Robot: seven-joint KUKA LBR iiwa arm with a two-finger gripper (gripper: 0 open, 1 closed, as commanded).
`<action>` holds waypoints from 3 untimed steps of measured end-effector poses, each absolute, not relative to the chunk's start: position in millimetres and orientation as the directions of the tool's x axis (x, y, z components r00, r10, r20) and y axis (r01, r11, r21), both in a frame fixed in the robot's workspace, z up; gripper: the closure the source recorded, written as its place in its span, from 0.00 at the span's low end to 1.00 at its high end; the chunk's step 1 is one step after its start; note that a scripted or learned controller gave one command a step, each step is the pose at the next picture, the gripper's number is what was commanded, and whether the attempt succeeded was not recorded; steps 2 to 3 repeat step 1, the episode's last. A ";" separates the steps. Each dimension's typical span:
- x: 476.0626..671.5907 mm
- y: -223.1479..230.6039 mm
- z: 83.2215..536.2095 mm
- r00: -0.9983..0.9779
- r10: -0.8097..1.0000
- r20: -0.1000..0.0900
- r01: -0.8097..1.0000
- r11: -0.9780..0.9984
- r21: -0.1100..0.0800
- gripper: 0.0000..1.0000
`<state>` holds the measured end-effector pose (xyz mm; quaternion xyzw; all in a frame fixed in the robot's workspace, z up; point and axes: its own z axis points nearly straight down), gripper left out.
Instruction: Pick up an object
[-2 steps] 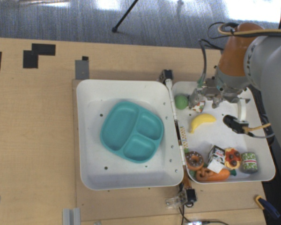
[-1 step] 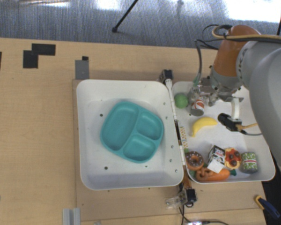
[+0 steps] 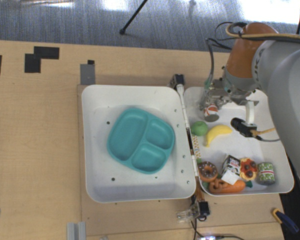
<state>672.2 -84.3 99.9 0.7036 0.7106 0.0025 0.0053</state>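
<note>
Wooden bench [image 3: 35, 149], gripper [image 3: 210, 108] low in right bin [image 3: 285, 179] near banana [image 3: 217, 133].

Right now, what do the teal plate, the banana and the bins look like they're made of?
Teal plate: likely moulded plastic, matte to satin; uniform colour, soft rounded dividers between three compartments.
Banana: probably a plastic toy; flat even yellow, smooth, no browning, though too small to be sure.
Left bin and right bin: thin white plastic by the look; rounded corners, slight sheen, shallow formed walls.
</note>
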 end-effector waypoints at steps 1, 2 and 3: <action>666.1 -30.7 211.9 -0.008 1.000 0.001 1.000 0.008 0.009 1.00; 666.1 -30.7 211.9 -0.008 1.000 0.001 1.000 0.008 0.009 1.00; 666.1 -30.7 211.9 -0.008 1.000 0.001 1.000 0.008 0.009 1.00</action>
